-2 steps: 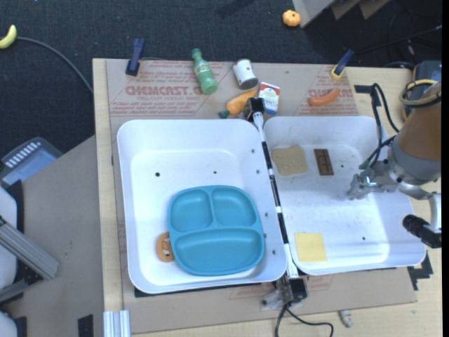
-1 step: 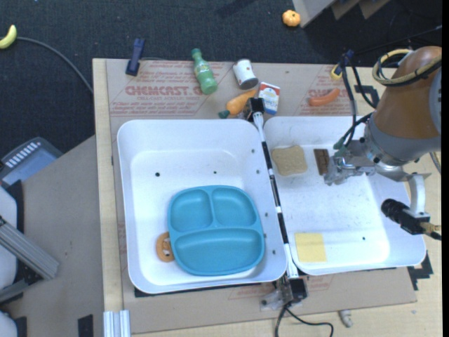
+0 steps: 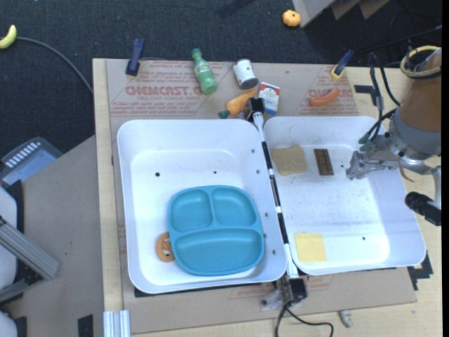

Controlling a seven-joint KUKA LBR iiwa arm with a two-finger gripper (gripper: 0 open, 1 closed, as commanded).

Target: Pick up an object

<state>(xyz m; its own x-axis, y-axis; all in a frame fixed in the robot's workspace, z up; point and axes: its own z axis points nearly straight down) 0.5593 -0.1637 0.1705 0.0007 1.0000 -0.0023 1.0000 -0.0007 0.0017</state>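
Observation:
My gripper (image 3: 356,167) hangs over the right bin (image 3: 400,248), near its back right part, with the grey arm and orange band behind it. A brown chocolate bar (image 3: 323,162) lies just left of the gripper, apart from it. Further left, by the bin's left wall, is a tan bread slice (image 3: 289,160). A yellow cheese square (image 3: 310,247) rests near the front left corner. Nothing shows between the gripper's tips.
The left bin (image 3: 140,188) holds a blue divided plate (image 3: 215,229) with a small brown pretzel (image 3: 164,247) at its left edge. Behind the bins on the board lie a green bottle (image 3: 204,71), a can (image 3: 245,73), a carrot (image 3: 240,102), a small carton (image 3: 269,97) and a sausage (image 3: 323,98).

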